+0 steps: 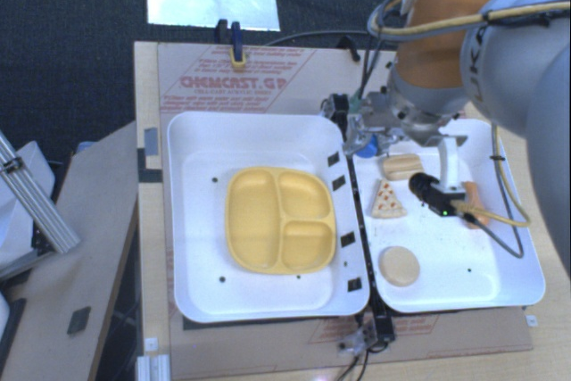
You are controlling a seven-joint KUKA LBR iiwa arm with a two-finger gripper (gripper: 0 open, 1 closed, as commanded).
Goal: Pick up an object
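A tan block (400, 166), a wedge (387, 200) and a round biscuit (399, 266) lie in the right bin (482, 272); the claw (359, 138) hangs beside the block, open or closed I cannot tell; a yellow plate (281, 219) sits in the left bin (201, 219)

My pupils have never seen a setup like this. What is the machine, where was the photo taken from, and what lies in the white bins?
The grey machine with the orange band is a robot arm, reaching in from the right. At its end is its tool, the grasping part, above where the two bins meet; no object is visibly held. The photo comes from one camera fixed above the bench, looking down at a slant. The left bin holds a yellow divided plate. The right bin holds a tan block, a pizza-like wedge, a round tan disc and a small orange piece.
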